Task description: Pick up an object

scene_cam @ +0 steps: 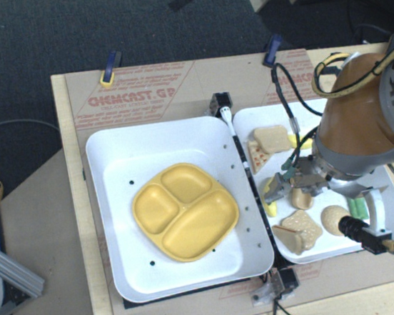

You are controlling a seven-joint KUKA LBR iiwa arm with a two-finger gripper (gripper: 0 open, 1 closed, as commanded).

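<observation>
A yellow divided plate [185, 211] was observed lying in the left bin [103, 158]. The gripper [281, 184] was positioned low over food pieces in the right bin [249, 119].

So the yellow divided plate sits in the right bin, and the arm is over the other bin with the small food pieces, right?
Not quite. The camera view shows the yellow plate in the left bin. The arm is over the other bin, the right bin, among the small food pieces.
</observation>
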